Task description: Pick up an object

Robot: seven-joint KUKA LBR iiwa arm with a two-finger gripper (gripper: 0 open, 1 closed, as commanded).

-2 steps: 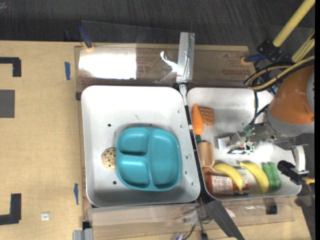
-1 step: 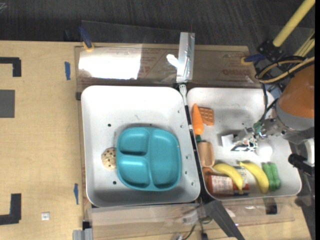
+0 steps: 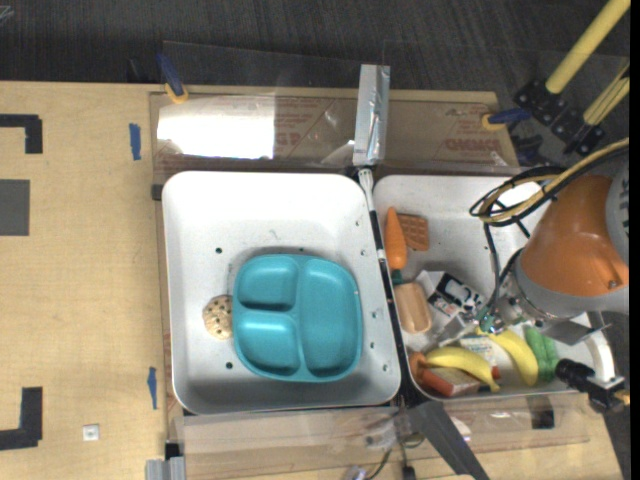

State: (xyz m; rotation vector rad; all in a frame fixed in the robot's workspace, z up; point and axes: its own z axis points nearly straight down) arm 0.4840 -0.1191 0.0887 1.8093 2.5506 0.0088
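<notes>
1. Starting at the left, the wooden bench top (image 3: 70,298) carries a few black corner marks and short strips of blue tape.
2. Next comes the left bin (image 3: 260,203), a shallow white tray with rounded corners.
3. A small speckled cookie (image 3: 217,316) lies in that bin, touching the left edge of a teal plate.
4. That teal divided plate (image 3: 298,314) sits flat toward the bin's near side, with three compartments showing.
5. Behind both bins a clear plastic sheet over cardboard stands up, with a silvery strip (image 3: 371,113) upright at the middle.
6. The right bin (image 3: 450,193) sits just beside the left one, rim against rim.
7. Along its left wall lie an orange carrot (image 3: 395,238), an orange waffle-like piece (image 3: 414,232) beside it, and a tan bread-like block (image 3: 412,307) nearer to me.
8. A small black-and-white packet (image 3: 452,292) lies in the middle of this bin.
9. Toward the near wall a yellow banana (image 3: 462,362) rests on a red item, with a second yellow fruit (image 3: 520,353) and a green object (image 3: 541,353) just beside it.
10. The arm (image 3: 572,248), orange band uppermost, hangs over the right bin's right half, cables looping above it.
11. Its gripper (image 3: 490,318) points down near the packet and bananas; I cannot tell its opening, and nothing shows held.
</notes>
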